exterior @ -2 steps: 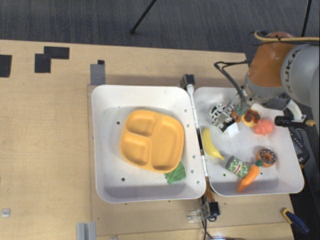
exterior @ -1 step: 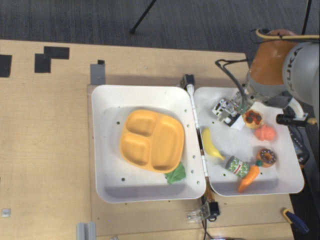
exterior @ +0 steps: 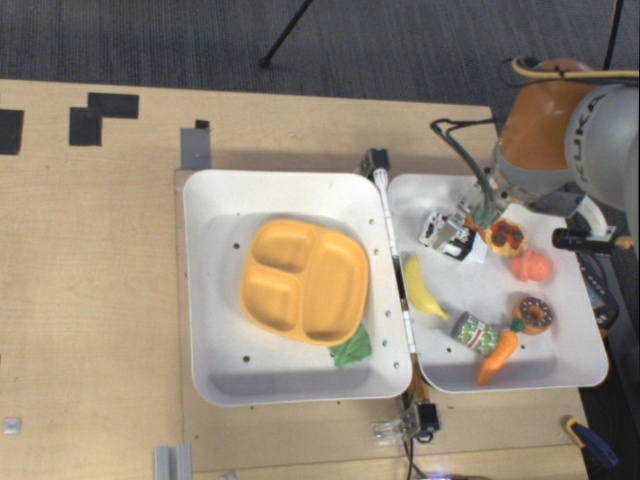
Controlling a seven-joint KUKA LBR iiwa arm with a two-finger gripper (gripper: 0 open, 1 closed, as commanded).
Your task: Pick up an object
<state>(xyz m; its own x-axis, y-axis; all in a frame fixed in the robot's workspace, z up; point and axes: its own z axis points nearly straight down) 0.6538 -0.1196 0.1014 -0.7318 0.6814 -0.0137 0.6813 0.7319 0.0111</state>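
right white bin [exterior: 570,363], end effector [exterior: 447,233] state unclear, banana [exterior: 423,293] just below it

Toy foods [exterior: 498,340] in rt bin [exterior: 590,363]

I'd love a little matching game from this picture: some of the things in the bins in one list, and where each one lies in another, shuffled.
Things:
1. yellow divided plate
2. banana
3. carrot
4. green leaf

Places:
A. right bin, near its front edge
B. middle of the left bin
C. left bin, tucked at the plate's front right corner
D. right bin, along its left side

Pairs: 1-B, 2-D, 3-A, 4-C
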